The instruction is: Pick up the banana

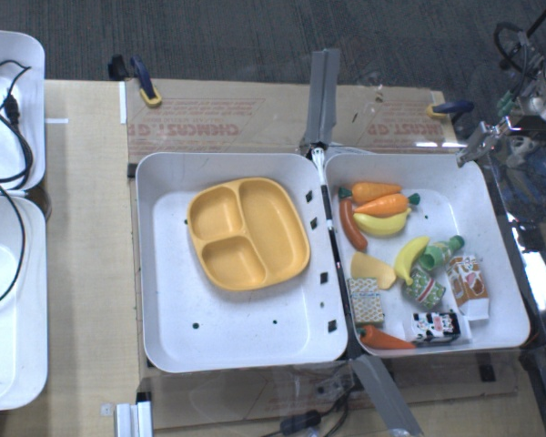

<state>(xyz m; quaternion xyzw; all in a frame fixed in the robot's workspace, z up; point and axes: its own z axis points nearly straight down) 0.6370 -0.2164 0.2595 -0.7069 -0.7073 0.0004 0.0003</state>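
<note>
We see the banana touching a green bottle; a grab may catch both. We cannot tell the gripper's state.

view: we look down at a slant from above | frame: left bin and right bin both whole

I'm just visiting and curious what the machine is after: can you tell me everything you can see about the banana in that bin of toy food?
The banana is a small, smooth, bright yellow curved piece that looks like plastic toy food. It lies flat near the middle of the right bin, slanting from lower left to upper right. Its upper end lies against a green item, and its lower end is close to a pale yellow wedge; whether they touch is unclear. Nothing grips it.
</note>
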